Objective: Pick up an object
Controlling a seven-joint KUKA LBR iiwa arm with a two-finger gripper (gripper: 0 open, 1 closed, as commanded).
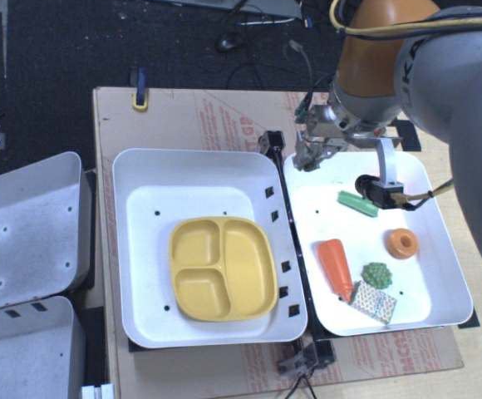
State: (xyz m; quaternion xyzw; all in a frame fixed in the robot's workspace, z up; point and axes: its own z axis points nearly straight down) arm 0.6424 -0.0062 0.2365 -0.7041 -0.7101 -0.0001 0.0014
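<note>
The right bin (440, 293) holds an orange carrot (336, 268), a green stick (357, 203), an orange ring-shaped piece (402, 243), a small green broccoli-like piece (377, 274) and a patterned packet (374, 303). My gripper (311, 154) hangs over the bin's far left corner, above and to the left of the green stick. Nothing shows between its fingers.
The left bin (137, 306) carries a yellow three-compartment plate (223, 268). A black divider with clips (284, 223) runs between the two bins. Grey trays (27, 223) lie off the bench at left. A yellow clamp (141, 100) sits at the bench's far left corner.
</note>
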